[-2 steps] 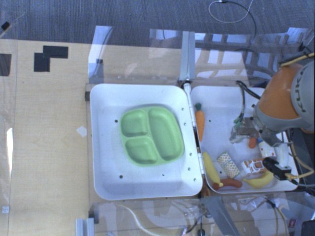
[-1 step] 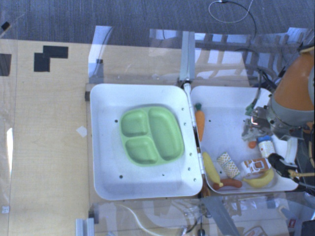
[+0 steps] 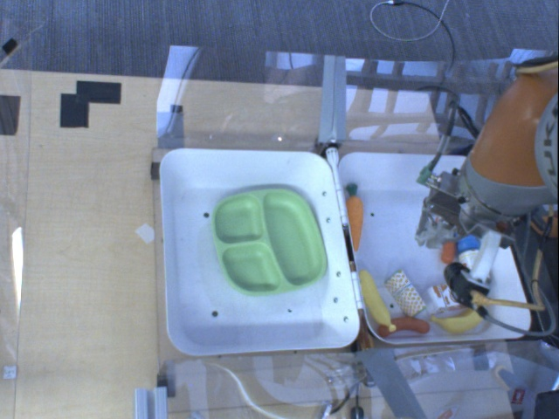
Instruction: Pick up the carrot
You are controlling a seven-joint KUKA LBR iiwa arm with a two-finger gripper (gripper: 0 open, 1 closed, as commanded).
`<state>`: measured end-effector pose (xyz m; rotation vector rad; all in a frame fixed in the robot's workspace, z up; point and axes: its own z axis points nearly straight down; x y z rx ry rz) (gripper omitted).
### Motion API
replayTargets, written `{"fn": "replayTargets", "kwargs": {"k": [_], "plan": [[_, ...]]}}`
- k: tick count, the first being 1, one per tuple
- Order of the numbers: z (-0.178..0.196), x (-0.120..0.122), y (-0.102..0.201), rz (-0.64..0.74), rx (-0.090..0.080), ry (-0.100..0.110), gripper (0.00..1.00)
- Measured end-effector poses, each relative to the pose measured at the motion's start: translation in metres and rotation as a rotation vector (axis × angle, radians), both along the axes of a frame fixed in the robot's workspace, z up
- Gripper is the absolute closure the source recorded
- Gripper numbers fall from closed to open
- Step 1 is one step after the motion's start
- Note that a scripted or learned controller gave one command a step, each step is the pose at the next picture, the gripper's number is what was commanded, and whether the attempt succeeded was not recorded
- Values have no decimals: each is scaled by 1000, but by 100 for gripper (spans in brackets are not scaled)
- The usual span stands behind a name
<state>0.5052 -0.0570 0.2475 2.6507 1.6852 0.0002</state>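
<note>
I cannot tell the claw state: its tips blur against the right bin floor (wrist clutter hides them). The carrot lies along that bin's left wall, bare floor between. The arm leans in from the right.

open bin floor right of the carrot; bin wall crowds its left.

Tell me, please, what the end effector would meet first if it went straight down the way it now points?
Probably the bare white floor of the right bin, well right of the carrot. The end effector points roughly downward, though depth is unclear from this slanted view.
</note>
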Motion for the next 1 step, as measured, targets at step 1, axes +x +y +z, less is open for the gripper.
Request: {"fn": "replayTargets", "kwargs": {"k": [1], "plan": [[-10, -13, -19, -368, 0, 2, 100]]}}
